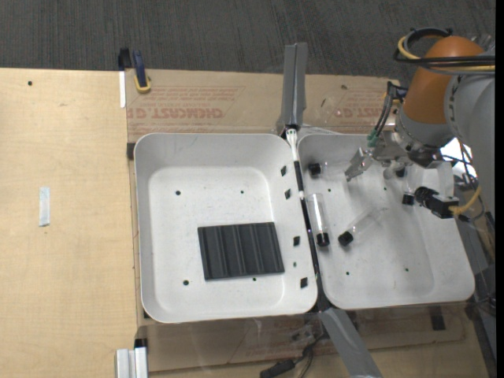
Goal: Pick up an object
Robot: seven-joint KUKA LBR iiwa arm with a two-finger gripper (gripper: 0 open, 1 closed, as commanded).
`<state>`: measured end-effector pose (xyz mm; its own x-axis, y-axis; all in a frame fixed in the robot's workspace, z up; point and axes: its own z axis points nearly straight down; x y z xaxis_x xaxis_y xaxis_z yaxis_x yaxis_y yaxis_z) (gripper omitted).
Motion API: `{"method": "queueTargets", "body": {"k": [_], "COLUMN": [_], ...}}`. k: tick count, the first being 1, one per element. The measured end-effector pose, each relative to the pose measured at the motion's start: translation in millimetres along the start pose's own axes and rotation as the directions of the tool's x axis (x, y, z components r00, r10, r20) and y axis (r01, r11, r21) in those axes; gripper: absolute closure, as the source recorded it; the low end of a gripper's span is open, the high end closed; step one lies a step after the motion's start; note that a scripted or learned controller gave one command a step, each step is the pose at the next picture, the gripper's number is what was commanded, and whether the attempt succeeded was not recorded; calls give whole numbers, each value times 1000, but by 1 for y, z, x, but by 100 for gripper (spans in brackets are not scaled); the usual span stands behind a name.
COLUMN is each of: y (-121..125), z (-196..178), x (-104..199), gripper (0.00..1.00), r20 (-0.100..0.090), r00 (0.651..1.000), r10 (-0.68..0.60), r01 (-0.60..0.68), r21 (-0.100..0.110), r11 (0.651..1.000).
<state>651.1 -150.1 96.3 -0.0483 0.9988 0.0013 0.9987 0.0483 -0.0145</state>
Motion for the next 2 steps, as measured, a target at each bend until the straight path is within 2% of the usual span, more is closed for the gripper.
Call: {"method": "queueTargets", "body": {"k": [1,2], "y": [-72,-11], "z": [-17,-6], "x": [-21,-26], "gripper": [0,0], "r20": [2,-2], "r00": [999,997], "r10": [-41,-77], "r01": [41,77], "r21": [-14,-14], "r11": [999,997]}}
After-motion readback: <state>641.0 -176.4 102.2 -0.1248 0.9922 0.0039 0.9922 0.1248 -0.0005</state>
